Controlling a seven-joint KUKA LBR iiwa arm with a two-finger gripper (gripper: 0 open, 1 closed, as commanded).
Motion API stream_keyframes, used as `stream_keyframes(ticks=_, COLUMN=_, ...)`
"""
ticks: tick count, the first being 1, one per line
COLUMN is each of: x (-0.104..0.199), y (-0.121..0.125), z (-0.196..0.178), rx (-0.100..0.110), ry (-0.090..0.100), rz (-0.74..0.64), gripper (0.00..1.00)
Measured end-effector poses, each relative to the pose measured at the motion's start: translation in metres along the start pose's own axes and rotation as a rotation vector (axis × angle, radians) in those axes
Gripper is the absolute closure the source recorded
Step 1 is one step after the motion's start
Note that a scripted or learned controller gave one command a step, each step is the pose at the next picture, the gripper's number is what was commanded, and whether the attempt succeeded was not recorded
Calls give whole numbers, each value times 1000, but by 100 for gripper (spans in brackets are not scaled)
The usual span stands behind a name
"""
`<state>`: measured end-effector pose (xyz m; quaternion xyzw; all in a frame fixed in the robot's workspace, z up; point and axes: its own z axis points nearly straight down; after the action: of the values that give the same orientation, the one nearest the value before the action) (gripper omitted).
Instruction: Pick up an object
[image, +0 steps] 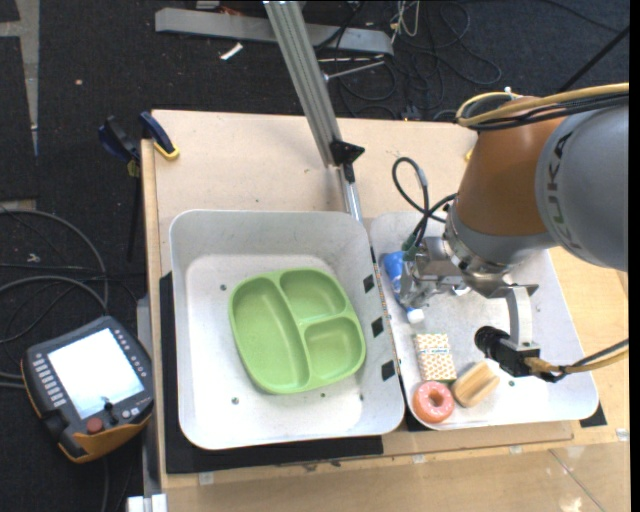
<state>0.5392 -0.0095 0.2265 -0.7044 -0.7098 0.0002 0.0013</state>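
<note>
Arm (560, 170): I see it coming in from the right, orange band over the wrist; partial "KUK" lettering readable on the grey link, top right.
Bench (250, 160): tan top, bare strip along the far edge; blue/yellow clamp (150, 135) on its far left corner.
Left bin (200, 260): white, holds the green divided plate (297, 330), 3 compartments, tilted, bare floor all round it.
Right bin (570, 395): arm covers most of it; free floor mainly near the front rim.
Pendant (88, 385): on the floor left of the bench, screen lit, no text I can read.
Gripper (415, 290): low at right bin's left wall, beside a blue obj (392, 265); jaws, can't tell apart or together.
Bread roll (476, 384): front of right bin, just beside the donut.
Pink donut (433, 400): at front rim.
Wafer (434, 352): checkered, just behind the donut.
Pick targets: all lie in right bin, none between the fingers as far as I see.
</note>
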Motion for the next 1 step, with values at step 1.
stream_keyframes(ticks=1, x=49, y=-7, z=-11, rx=-3, ry=0, rz=-1, gripper=100)
